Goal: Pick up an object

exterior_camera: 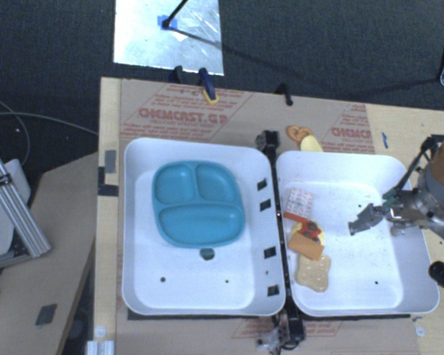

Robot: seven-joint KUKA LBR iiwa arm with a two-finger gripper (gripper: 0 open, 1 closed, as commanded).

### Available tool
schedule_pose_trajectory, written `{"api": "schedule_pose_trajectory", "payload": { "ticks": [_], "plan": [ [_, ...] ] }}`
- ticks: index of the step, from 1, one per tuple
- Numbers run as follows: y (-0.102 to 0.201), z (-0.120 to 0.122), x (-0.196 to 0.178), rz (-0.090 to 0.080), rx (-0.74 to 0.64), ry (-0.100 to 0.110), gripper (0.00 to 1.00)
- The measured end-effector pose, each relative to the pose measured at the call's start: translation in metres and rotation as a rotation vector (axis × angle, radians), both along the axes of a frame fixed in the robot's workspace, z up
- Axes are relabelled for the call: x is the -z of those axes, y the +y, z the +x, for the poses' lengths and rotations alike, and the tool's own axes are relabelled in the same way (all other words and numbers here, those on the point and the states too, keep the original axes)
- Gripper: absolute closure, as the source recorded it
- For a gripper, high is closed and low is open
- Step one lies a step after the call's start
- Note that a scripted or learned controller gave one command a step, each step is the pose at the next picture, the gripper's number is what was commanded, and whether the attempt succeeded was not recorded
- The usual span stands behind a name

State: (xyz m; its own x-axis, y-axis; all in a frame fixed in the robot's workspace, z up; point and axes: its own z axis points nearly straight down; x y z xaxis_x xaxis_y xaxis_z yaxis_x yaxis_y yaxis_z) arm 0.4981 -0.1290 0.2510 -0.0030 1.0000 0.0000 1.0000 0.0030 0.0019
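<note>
My likeliest targets sit along the right bin's [402, 176] left wall: an orange block [306, 244] with something red and yellow on top, a pale flat piece [314, 272] just below it, and a white packet [299, 200] above. I'd take the orange block — tallest, best purchase — coming straight down and clear of the wall. The gripper [363, 221] hangs over mid-bin, well apart from them, holding nothing; I can't tell how its jaws stand. The block's topping is too small to identify. In the left bin lies a blue plate [199, 203].
</note>
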Motion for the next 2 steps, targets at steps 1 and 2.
{"api": "schedule_pose_trajectory", "payload": {
  "ticks": [1,2],
  "plan": [
    [-0.014,-0.013,0.105,0.002,0.004,0.008,0.00],
    [-0.036,-0.009,0.166,0.001,0.003,-0.004,0.00]
  ]
}}
